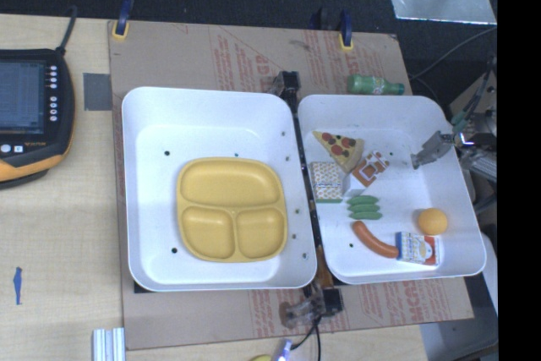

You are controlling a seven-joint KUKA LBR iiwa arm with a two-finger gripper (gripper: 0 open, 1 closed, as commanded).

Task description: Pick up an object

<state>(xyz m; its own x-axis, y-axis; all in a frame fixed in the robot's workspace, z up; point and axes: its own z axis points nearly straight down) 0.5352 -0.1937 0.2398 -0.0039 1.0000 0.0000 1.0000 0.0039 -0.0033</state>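
Pendant sat on the surface at far left, screen up. Left bin held a yellow divided tray, flat, roughly centred, three compartments. Right bin touched the left bin along the middle seam. In the right bin, from its left side: a checkered packet just beside the left wall, a pizza slice above it, a small brown-and-white piece right of the pizza slice. Green beans lay below the packet, a sausage below those, slanted. A red-and-white carton touched the sausage's right end, near the bin's front wall. An orange sat just above the carton. A green bottle lay on its side on the cardboard, outside the bin's far wall. Gripper was at the right bin's right side, above the orange and well apart from all items. Nothing between its fingers; whether they were spread or closed I could not tell.
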